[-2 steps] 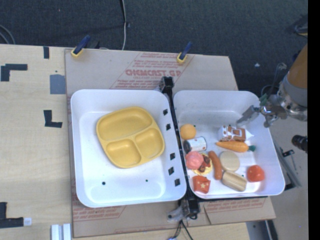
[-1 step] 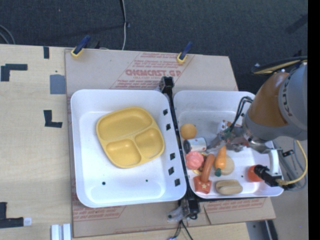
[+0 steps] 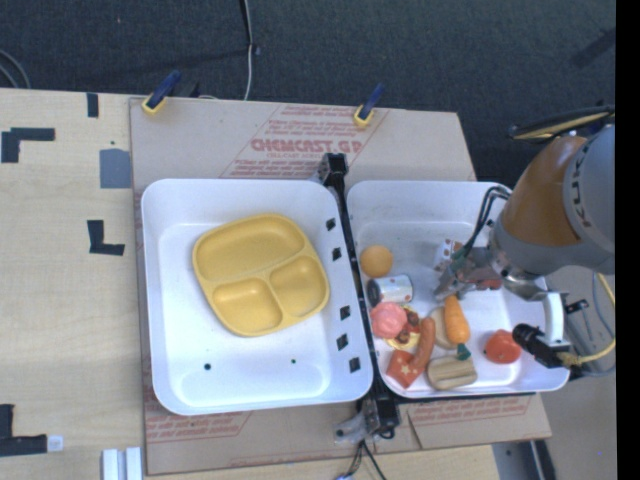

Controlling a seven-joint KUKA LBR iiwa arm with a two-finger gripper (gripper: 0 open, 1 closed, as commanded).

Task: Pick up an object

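My gripper (image 3: 452, 271) is low over the middle of the right bin (image 3: 420, 203), just above an orange carrot (image 3: 456, 321) that lies upright in the view. Left of the gripper a small silver can (image 3: 392, 290) lies on its side, with an orange ball (image 3: 376, 260) above it. A pink-red apple (image 3: 389, 320), a brown sausage (image 3: 427, 340), a red wedge (image 3: 403, 368), a tan block (image 3: 452, 372) and a red tomato (image 3: 502, 346) crowd the bin's near side. Nothing is visibly held.
The left bin (image 3: 160, 268) holds a yellow divided plate (image 3: 262, 274). A black hinge strip (image 3: 340, 258) runs between the bins. The arm's orange band (image 3: 545, 203) and grey wrist cover the right bin's right side. Clamps (image 3: 158, 96) pin the cardboard at the back.
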